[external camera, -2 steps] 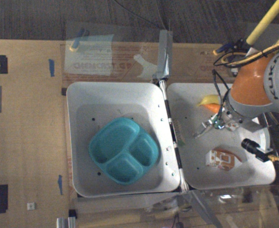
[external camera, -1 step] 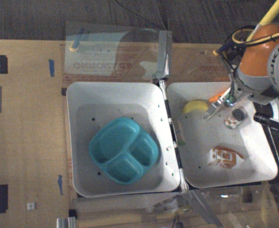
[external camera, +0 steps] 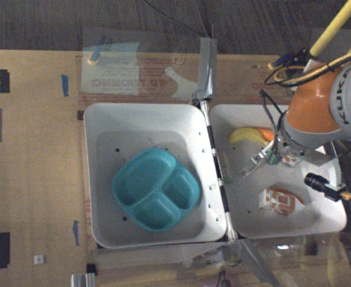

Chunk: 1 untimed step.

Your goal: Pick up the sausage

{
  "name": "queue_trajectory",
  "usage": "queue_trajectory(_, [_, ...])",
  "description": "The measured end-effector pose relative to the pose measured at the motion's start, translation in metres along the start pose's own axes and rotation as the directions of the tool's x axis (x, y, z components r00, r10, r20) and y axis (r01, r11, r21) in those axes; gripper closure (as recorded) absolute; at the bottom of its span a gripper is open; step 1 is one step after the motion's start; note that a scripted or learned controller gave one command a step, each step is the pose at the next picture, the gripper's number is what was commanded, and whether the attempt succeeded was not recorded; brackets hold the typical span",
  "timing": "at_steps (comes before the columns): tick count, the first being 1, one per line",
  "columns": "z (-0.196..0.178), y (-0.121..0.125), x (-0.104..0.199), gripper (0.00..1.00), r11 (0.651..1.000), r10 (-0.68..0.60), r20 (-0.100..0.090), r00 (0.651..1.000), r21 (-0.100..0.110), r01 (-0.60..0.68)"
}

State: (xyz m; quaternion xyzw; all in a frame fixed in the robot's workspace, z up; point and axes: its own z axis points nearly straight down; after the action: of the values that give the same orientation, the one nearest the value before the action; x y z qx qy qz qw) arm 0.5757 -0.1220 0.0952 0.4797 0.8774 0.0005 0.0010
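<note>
- The grey arm with the orange band (external camera: 310,109) reaches in from the right over the right-hand shallow white bin (external camera: 247,217).
- Its claw (external camera: 271,158) hangs in the upper middle of that bin; whether its fingers are spread or pressed together cannot be told.
- A yellow banana-shaped toy (external camera: 244,135) lies near the bin's far edge, just left of the claw.
- An orange piece (external camera: 266,134) sits at the banana's right end, partly under the arm.
- A brown and white flat item (external camera: 280,201) lies near the front wall; which item is the sausage is unclear.
- The left white bin (external camera: 103,130) holds a teal three-compartment plate (external camera: 156,187), bare floor around it.
- The light brown worktop (external camera: 31,178) lies open to the left.
</note>
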Motion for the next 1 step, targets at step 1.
queue_trajectory(1, [0.0067,0.0419,-0.0502,0.0,0.999,0.041,-0.004,0.999,0.002,-0.041])
